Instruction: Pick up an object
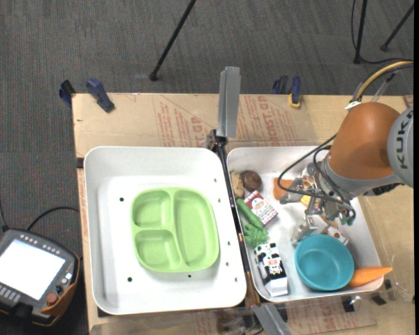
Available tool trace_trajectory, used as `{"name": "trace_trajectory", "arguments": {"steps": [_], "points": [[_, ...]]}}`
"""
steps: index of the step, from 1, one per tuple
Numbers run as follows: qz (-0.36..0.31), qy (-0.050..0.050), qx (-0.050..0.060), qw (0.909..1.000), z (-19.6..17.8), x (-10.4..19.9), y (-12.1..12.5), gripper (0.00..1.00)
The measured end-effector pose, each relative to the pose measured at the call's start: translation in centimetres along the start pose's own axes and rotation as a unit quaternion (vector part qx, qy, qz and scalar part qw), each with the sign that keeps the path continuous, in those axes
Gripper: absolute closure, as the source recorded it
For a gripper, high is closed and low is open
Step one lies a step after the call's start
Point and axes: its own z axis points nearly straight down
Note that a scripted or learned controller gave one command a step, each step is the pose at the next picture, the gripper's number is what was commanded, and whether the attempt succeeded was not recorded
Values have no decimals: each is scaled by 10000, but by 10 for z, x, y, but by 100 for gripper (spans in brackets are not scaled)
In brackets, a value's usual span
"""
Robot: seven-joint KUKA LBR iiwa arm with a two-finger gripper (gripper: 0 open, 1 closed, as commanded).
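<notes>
Tool [320,218] hangs above crowded bin [293,155] beside teal bowl [324,262].

I have 1 camera, fixed above the bench | it looks down at a slant, far enough back to take in both bins plus floor | the gripper [321,211] sits right of centre, over the right bin [372,237], left bin [98,187] beyond it.

On the tabletop [146,121], the left bin [101,187] holds a divided tray [174,229], while the right bin [366,225] holds a bowl [324,262] at its front, a carton [272,269] to the bowl's left, a carrot [369,276] to its right, and the gripper [320,218] just behind it.
</notes>
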Motion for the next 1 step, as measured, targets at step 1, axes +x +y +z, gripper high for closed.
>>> {"name": "trace_trajectory", "arguments": {"steps": [1], "points": [[1725, 14, -6, 9850, 1, -57, 19, 0]]}}
